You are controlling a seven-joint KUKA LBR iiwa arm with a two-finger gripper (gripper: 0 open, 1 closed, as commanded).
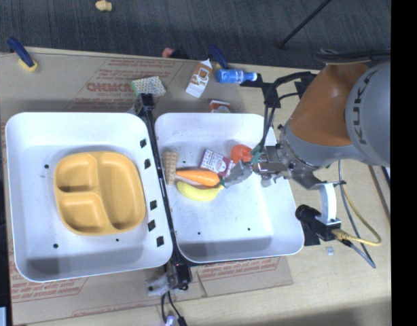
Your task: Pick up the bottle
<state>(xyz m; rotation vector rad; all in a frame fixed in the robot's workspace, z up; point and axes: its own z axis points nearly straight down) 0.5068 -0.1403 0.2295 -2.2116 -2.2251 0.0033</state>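
A small blue bottle (231,77) lies on its side on the cardboard behind the right bin (263,233), outside it. My gripper (237,172) is down inside the right bin, its tip by the right end of an orange carrot (197,177). A red rounded object (240,152) sits just above the gripper, and a red-and-white labelled item (212,160) lies to its left. Whether anything is between the gripper's tips is not visible.
A yellow banana (199,193) lies under the carrot, with a beige cone (170,166) at the bin's left wall. The left bin (25,202) holds a yellow divided tray (100,191). Small cartons (198,79) and a green sponge (148,85) lie behind the bins.
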